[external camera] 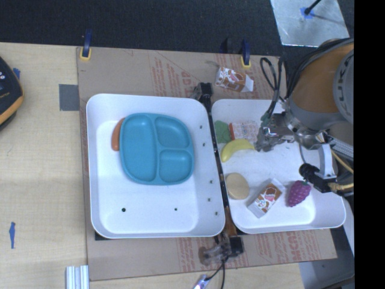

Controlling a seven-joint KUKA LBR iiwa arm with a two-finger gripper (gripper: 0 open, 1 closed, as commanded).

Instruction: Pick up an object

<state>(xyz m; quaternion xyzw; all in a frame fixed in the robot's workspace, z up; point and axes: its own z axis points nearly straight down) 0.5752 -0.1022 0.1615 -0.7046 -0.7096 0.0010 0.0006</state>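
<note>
The arm (319,80) reached in from the right over the right bin (337,218), with the pincer (266,138) low above the bin's upper-left part, just beside the banana (236,149). Whether the pincer was apart or together could not be told, and nothing was seen held in it. The step in hand was judged to be the approach to a grasp, with no object yet lifted. Candidate objects lay in the right bin: the banana, a green item (222,130) just above it, a flat printed packet (245,129) beside that, a tan round item (237,186), a small carton (265,200) and a purple grape cluster (298,193). The next move would call for settling the pincer squarely over one object, probably the banana, closing on it, and rising clear of the bin wall. The left bin (108,215) held a blue divided tray (157,148) with an orange item (115,135) partly under its left edge. Both bins sat on cardboard (150,71) clamped to a pale wooden tabletop (36,179); a snack wrapper (234,80) lay on the cardboard above the right bin, and dark carpet (150,8) lay beyond.
</note>
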